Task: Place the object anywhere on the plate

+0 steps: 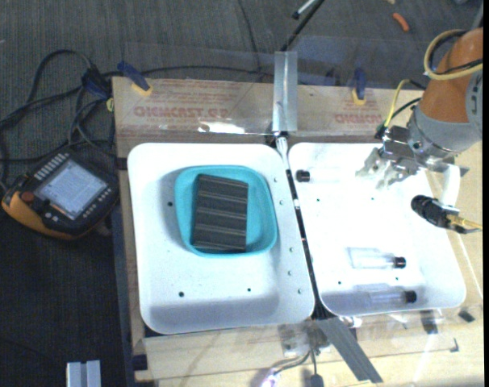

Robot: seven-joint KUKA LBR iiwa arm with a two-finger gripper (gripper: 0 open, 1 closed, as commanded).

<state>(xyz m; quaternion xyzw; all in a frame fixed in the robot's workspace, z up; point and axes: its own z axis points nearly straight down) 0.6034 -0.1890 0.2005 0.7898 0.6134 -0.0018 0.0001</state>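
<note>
A teal plate (183, 190) lies in the left bin (156, 297). On the plate rests a dark grey ridged block (220, 214), lying flat near its middle. My gripper (379, 169) hangs over the far right part of the right bin (341, 216), well away from the plate. Its pale fingers (367, 164) point down and left, standing open with nothing between them.
In the right bin lie a small black cap (302, 176) near the divider and two clear tubes with black caps (378, 259) (387, 297) toward the front. A black fitting with a yellow cable (432, 209) juts over the bin's right rim. A teach pendant (63, 193) lies left of the bench.
</note>
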